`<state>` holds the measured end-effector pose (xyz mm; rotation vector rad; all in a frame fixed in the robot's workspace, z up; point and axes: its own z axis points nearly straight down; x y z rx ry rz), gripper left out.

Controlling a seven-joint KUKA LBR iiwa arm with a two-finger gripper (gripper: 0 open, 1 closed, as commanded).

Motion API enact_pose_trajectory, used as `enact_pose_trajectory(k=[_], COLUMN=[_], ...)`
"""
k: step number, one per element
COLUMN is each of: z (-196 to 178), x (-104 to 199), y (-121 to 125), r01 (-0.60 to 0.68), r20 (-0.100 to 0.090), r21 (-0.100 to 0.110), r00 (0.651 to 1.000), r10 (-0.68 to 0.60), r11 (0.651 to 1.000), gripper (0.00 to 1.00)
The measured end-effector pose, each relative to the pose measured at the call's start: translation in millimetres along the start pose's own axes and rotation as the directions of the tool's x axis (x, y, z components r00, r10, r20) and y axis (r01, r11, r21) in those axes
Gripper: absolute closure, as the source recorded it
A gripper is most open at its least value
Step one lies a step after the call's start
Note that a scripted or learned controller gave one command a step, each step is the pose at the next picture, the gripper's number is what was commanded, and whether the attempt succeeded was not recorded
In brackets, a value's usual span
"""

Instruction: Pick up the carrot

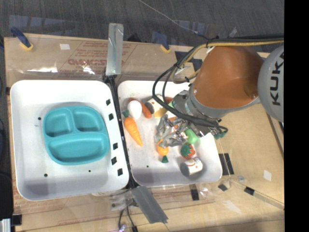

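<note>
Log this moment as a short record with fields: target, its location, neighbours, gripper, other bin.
target: carrot, orange with green top, lying free
location: right bin, near its left wall
neighbours: white egg-shaped toy just above the carrot; small orange piece, strawberry-like toy and grey-white cylinder to its right
gripper: gripper low over the middle of the right bin, right of the carrot, not on it
other bin: left bin holds a teal divided plate
</note>
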<state>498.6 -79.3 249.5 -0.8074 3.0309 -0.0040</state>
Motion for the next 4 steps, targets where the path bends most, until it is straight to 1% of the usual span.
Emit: enact_pose_trajectory(k=[1, 2, 3, 4], z=[-9.7, -71.0, -111.1, -65.0], x=[-1.5, 38.8, 57.9, 83.1], y=[0.2, -48.4, -118.7, -102.7], r01=[0.004, 0.176, 0.416, 0.663], r20=[0.001, -0.002, -0.001, 0.000], r21=[0.001, 0.000, 0.000, -0.007], r00=[1.000, 0.984, 0.909, 0.749], r10=[-0.004, -0.176, -0.416, -0.663], r11=[1.000, 0.984, 0.909, 0.749], gripper=[1.00, 1.00, 1.00, 1.00])
